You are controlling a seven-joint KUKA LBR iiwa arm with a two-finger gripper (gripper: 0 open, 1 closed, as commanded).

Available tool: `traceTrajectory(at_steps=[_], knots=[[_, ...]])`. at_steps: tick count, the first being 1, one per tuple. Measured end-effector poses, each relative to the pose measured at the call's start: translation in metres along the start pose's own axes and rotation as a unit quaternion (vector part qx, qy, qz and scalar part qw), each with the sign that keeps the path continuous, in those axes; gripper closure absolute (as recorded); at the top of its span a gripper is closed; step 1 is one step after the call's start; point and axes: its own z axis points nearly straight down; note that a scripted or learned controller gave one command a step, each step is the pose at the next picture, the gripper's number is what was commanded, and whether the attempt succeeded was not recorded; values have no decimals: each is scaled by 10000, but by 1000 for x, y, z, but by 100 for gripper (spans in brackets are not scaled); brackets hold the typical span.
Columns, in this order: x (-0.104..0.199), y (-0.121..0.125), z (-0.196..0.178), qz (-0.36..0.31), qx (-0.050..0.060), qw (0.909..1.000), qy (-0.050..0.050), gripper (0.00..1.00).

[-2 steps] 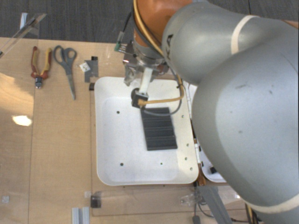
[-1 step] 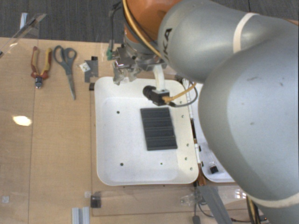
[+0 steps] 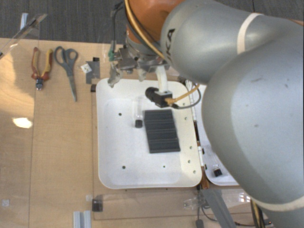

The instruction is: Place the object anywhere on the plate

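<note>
Black, small and likely light, the block [image 3: 138, 123] sits left of the ridged plate [image 3: 161, 130]. Pinch its sides. Whether the gripper [image 3: 137, 72] grasps anything, I cannot tell.

The big grey arm [image 3: 247, 94] comes in from the right and hogs most of the right half of the frame, bending toward the top middle. The orange band [image 3: 152, 4] sits at the top center, just above the wrist. Below it the gripper [image 3: 137, 75] hangs pointing down, upper middle of the frame, finger state too cluttered to call.
</note>
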Motion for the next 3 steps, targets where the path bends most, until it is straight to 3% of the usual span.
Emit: traceTrajectory(at_steps=[1,2,3], knots=[[1,1,-12,-20,-22,10000,-2,100],[-4,-1,36,-3312,-3,9436,6,100],[-3,1,24,-3313,-41,9435,5,100]])
